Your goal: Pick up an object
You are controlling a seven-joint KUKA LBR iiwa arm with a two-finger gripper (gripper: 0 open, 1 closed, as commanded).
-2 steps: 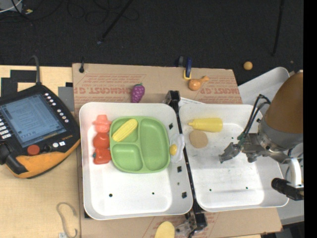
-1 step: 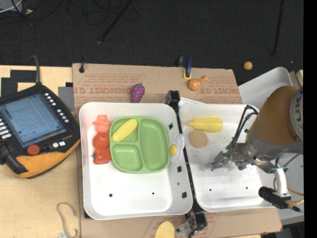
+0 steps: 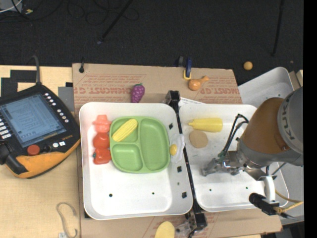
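So the arm (image 3: 277, 133) is reaching in from the right and its tool (image 3: 210, 168) is down low over the floor of the right bin (image 3: 218, 197), fingers pointing left. Can't tell if the tool is apart or together from this angle, the tips just blur into one grey lump, and I don't see anything between them.

Stuff in the right bin: a yellow bottle-shaped thing (image 3: 205, 125) lying on its side near the back, and a round tan piece (image 3: 199, 140) just in front of it, both a bit up and left of the tool, not touching it.

The left bin (image 3: 129, 197) has a green divided tray (image 3: 141, 145) with a yellow corn cob (image 3: 124, 129) in its top left compartment. A red and pink toy (image 3: 101, 139) sits right beside the tray's left edge, and a small yellow piece (image 3: 173, 149) sits by the tray's right edge.

On the worktop behind the bins there's a purple grape bunch (image 3: 137, 92) and an orange pear-ish thing (image 3: 196, 83). A teach pendant (image 3: 34, 128) sits off to the left.
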